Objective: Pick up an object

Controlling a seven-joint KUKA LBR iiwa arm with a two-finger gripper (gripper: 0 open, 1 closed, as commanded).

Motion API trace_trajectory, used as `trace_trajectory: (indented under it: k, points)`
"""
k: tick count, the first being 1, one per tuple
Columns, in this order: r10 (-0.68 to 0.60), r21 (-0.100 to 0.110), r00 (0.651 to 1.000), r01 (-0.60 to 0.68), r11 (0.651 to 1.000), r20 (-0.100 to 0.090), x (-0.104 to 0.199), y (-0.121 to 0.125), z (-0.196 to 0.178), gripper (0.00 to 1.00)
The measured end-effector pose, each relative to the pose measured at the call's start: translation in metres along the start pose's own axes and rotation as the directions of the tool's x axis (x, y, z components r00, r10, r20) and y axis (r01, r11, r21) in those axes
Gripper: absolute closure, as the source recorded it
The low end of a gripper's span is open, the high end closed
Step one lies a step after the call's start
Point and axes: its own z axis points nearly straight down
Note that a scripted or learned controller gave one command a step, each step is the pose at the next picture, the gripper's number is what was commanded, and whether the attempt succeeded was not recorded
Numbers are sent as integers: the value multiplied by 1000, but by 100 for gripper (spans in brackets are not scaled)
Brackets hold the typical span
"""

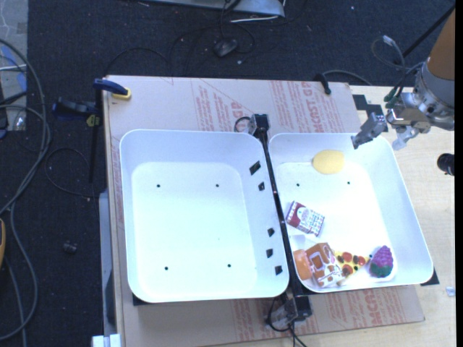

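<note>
Dark cabled floor surrounds the table (217, 107), where the tool (383, 130), fingers spread and gripping nothing, hangs over the right bin (405, 194) near a yellow lemon (328, 162), probably light, stiff and slippery, best pinched across its middle

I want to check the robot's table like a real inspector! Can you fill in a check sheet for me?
Surface: brown bench, two white bins side by side.
Job's things: right bin holds yellow lump, small red carton, orange box, purple toy.
Clutter: left bin, nothing seen inside.
Grippers: tool open above right bin's far corner, holding nothing.
Cables: black wires on floor.
Surroundings: dark carpet.
</note>
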Motion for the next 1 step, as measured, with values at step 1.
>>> trace_trajectory:
  k: [1]
  points:
    - [2, 14, 1000, -2, 1000, -4, -44, 31, 180, 0]
